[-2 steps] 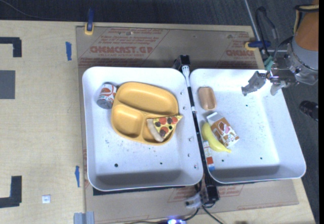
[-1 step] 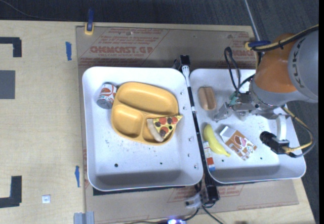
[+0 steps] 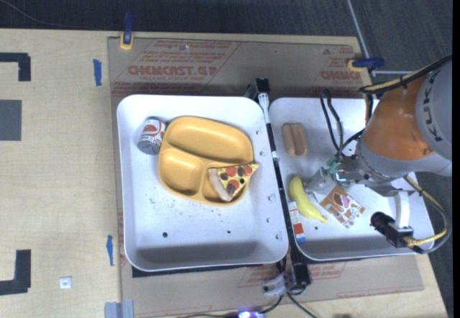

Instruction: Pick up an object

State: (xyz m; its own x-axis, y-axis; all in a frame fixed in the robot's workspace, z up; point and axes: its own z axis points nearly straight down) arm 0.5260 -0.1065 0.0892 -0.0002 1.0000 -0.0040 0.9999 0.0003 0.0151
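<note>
Over right bin (image 3: 402, 241), arm (image 3: 402, 129) bends down w/ gripper (image 3: 332, 174) near banana (image 3: 305, 200); finger state unclear.

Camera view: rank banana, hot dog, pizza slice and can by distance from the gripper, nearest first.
Measured from the gripper, low in the right bin:
1. banana, just to its left, same bin.
2. hot dog, farther up the right bin.
3. pizza slice, in the yellow tray, left bin.
4. can, left bin's far upper-left corner.

A yellow banana (image 3: 307, 201), a tan hot dog (image 3: 295, 139), a mustard-yellow divided tray (image 3: 198, 155), a red-spotted pizza slice (image 3: 231, 179), white bins (image 3: 144, 237).
</note>
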